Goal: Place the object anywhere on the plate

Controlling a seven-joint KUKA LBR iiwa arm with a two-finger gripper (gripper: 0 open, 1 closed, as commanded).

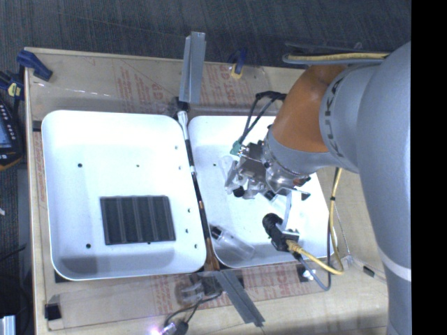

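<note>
Dark carpet surrounds the bench. Gripper hangs over the right bin; its state cannot be told. A clear object lies near that bin's front-left corner — the dark ribbed plate in the left bin bears nothing, so the placing remains undone.

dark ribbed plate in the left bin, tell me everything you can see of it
The plate is a dark grey, flat rectangle with parallel raised ribs running along its short side, dividing it into about four strips. It looks like matte plastic or rubber. It lies flat on the floor of the left bin, in the near half and slightly skewed to the bin's edges. Nothing rests on it and nothing else touches it.
</note>
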